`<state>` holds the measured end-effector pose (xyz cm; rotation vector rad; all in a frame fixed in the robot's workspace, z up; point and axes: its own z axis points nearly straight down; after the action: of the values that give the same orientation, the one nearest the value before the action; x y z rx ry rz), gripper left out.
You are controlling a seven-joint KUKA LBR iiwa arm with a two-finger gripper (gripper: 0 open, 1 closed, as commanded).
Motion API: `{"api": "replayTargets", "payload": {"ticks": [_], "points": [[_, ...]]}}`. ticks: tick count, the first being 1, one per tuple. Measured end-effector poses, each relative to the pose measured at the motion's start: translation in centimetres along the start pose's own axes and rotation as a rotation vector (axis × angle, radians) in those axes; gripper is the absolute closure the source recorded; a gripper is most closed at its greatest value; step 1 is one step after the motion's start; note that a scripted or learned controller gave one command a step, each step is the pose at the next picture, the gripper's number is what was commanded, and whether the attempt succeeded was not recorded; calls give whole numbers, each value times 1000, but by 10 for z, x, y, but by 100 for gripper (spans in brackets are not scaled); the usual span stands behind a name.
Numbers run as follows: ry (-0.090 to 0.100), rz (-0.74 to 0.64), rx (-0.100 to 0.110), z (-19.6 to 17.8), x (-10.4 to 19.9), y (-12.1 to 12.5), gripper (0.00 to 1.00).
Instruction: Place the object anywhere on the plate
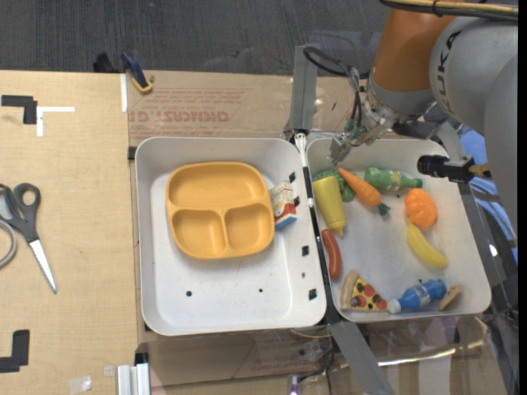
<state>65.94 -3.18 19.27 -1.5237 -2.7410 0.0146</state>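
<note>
An orange-yellow divided plate [221, 207] lies in the left bin [222, 303], towards its far side, with nothing on it. My gripper [341, 147] hangs over the far left part of the right bin [473, 245], just above the top end of a toy carrot [361, 186] and a yellow bottle [330, 202]. Nothing shows held in it. A small white, red and blue carton [282, 202] rests against the plate's right rim.
The right bin also holds a green bottle [393, 178], an orange fruit [421, 207], a banana [426, 247], a red sausage [333, 253], a pizza slice [362, 294] and a blue bottle [420, 295]. Scissors [26, 229] lie on the bench at left.
</note>
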Motion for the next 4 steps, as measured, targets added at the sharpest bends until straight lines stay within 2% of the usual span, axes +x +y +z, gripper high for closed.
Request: {"api": "replayTargets", "payload": {"ticks": [1, 2, 3, 4], "points": [[2, 124, -5, 5, 65, -12, 100], [2, 124, -5, 5, 65, -12, 0], [2, 223, -2, 5, 120, -19, 0], [2, 224, -2, 5, 120, -19, 0]]}}
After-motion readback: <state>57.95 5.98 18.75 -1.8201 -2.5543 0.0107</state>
